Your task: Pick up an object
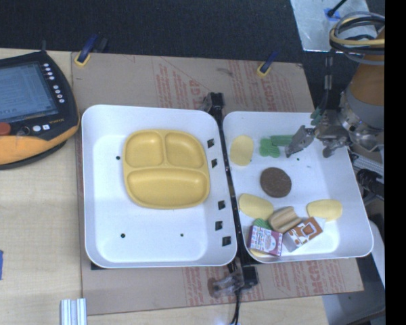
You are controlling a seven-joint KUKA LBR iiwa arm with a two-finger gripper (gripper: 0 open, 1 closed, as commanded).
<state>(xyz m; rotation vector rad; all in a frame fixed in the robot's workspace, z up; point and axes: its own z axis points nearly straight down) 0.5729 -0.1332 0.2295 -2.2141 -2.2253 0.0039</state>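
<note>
While hovering upper right over right bin (352, 181), gripper (311, 143) spread, holding nothing; risks nudging green piece (276, 145) just left, closing on air.

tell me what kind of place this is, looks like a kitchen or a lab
Most likely a robotics lab bench, not a kitchen: a teach pendant lies beside two white bins, the cardboard base is clamped down, and the food, like the brown cookie, looks like toys, near the hand.

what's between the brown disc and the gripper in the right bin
Bare white bin floor in the camera view. The gripper hangs up and right of the brown disc; the green piece sits off that line.
</note>
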